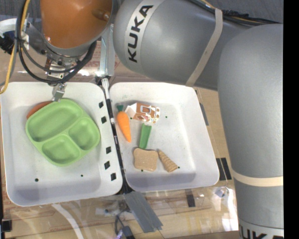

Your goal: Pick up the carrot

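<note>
Two bins lie on the counter, and your end effector hangs at the far rim of the left bin, just above the green divided plate; its opening cannot be told from this angle. The carrot sits well off to its side in the right bin, hard against the dividing wall, with a green stick and a printed wrapper close by. Risk, as judged: a descent there could strike the wall or snag a neighbour.
</note>
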Tool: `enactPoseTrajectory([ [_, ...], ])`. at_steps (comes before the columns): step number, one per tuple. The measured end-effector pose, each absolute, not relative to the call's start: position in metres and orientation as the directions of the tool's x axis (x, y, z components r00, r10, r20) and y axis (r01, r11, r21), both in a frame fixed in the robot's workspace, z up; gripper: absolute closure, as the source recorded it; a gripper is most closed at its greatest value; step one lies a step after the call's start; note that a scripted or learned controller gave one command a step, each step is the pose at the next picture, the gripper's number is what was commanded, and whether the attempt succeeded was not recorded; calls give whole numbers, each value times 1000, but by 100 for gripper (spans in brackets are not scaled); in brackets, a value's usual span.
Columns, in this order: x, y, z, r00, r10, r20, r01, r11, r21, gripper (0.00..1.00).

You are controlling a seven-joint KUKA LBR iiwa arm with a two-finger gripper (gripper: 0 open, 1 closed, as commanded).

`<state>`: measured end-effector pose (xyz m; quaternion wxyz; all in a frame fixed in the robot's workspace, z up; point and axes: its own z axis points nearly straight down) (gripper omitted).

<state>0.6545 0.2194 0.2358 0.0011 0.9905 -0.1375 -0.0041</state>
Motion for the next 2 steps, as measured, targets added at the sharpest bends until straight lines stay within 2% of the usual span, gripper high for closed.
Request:
enactPoseTrajectory([
  [1,657,217,290,726,-687,0,-687,-726,-3,100],
  [2,656,220,295,981,-195,1,-195,-981,-5,100],
])
